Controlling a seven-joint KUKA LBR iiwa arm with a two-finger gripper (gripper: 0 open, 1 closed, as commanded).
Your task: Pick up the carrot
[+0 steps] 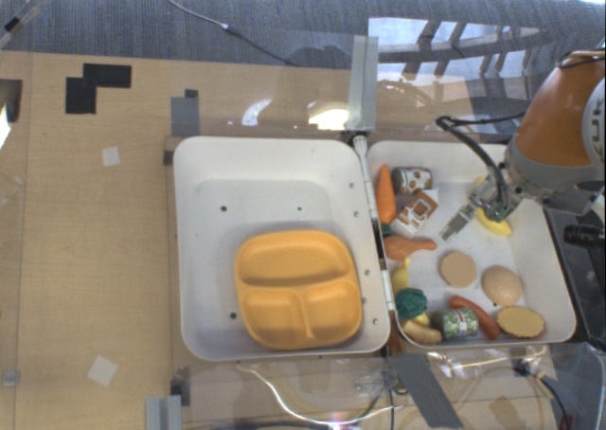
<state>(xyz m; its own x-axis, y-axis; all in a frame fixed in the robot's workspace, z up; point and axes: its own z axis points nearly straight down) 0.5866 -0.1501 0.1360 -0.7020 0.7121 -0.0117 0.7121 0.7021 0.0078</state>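
Observation:
The carrot (384,193), orange and slim, lies lengthwise against the left wall of the right bin (561,278), near its far end. My gripper (461,220) hangs low over the middle of that bin, about a hand's width to the right of the carrot and apart from it. A yellow toy (495,223) lies just beside the gripper on its right. Nothing shows as held.
Near the carrot are a small can (411,179), a brown-and-white box (417,210) and an orange drumstick-like toy (409,246). Further front lie a round cookie (458,269), an egg-shaped bun (502,284), a sausage (472,311) and broccoli (411,303). The left bin (208,182) holds a yellow divided tray (298,288).

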